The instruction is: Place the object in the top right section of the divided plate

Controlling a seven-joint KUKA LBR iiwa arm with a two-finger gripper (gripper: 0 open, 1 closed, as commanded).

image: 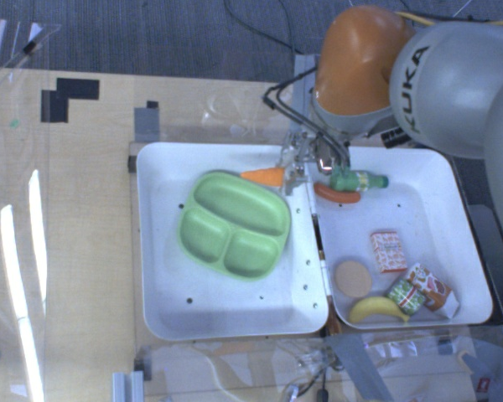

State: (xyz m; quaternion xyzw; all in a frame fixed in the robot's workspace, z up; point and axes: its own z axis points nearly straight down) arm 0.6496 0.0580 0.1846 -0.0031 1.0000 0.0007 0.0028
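1. An orange carrot [264, 176] lies in the left bin [155, 249], just left of the gripper [295, 172], touching the green divided plate [235, 224] at its top right edge.
2. Its long axis runs roughly level, the thin tip pointing left.
3. The carrot's right end is hidden behind the gripper; whether the gripper grasps it cannot be told.

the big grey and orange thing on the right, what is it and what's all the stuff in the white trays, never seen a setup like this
That is a robot arm, seen by one camera fixed above the bench and looking down at a slant. Its claw hangs at the top edge where the two white trays meet, right beside an orange carrot; whether it grips the carrot cannot be told. The left tray holds a green divided plate. The right tray holds toy food: a green bottle, a red sausage, a small red box, a round cookie, a banana and a colourful packet.
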